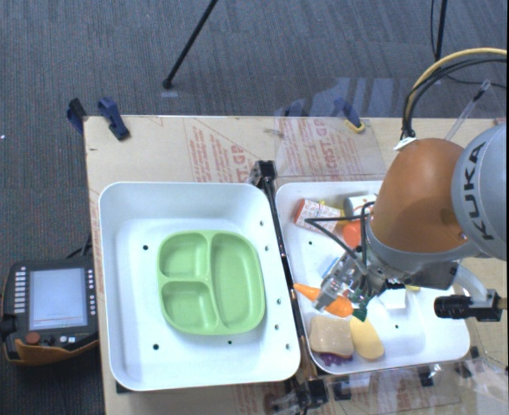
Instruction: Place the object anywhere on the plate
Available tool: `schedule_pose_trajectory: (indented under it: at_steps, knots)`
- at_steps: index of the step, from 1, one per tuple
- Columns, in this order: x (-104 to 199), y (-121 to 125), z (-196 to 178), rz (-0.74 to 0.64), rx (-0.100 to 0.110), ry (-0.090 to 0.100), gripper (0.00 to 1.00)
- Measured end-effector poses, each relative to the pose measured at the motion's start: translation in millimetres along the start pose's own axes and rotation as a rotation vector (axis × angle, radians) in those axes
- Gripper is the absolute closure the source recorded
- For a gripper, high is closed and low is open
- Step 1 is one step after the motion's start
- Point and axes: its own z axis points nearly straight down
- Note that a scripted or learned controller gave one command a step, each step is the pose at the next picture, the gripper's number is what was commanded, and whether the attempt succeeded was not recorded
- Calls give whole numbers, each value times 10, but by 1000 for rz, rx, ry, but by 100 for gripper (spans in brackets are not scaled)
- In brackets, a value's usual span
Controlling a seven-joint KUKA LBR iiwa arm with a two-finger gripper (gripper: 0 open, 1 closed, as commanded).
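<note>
- Gripper [345, 290]: low in the right bin [427, 340], near its left wall, fingers pinching an orange carrot [310, 293].
- Green plate [211, 281]: centre of the left bin [124, 232].
- Bread slice [331, 336] and yellow piece [368, 340]: by the right bin's front edge.

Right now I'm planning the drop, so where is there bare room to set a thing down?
The green plate in the left bin shows three bare compartments, and bare white floor rings it on all sides. The right bin is crowded: a carrot, a bread slice and a yellow piece cluster around the pincer, with the arm overhead.
</note>
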Motion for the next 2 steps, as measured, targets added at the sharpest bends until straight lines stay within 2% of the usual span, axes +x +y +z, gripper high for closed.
schedule_pose_trajectory:
  at_steps: [1,2]
  knots:
    - [857,872,-362,50,-3,0,100]
    - [843,857,-357,53,0,-1,0]
